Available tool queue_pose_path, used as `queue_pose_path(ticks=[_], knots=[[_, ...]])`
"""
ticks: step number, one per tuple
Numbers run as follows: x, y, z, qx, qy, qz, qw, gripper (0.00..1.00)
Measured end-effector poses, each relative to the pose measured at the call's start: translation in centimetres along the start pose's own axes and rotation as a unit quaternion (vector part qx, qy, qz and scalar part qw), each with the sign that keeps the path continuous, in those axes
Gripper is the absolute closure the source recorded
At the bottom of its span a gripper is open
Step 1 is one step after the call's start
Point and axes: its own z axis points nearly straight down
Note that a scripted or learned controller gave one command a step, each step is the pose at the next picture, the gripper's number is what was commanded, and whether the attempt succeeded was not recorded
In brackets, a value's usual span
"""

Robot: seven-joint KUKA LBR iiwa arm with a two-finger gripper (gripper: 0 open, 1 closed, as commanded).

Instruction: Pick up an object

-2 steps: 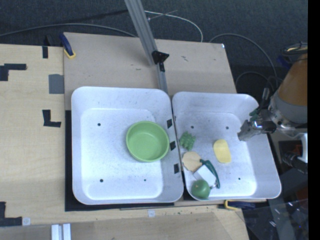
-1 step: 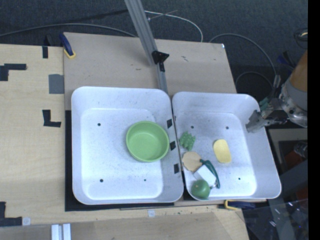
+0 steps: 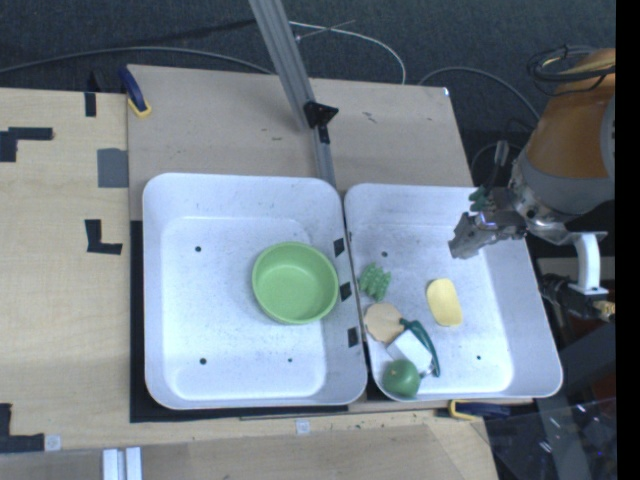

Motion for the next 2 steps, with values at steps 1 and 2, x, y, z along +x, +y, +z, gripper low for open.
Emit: queue_pose_path(ticks=[1,2], knots=[[5.4,2.5,-0.5,-0.001,0.000,-0.001,1.0000,1.00],[10.5,4.6,-1.1,-0.001,0.000,0.000,1.0000,1.00]])
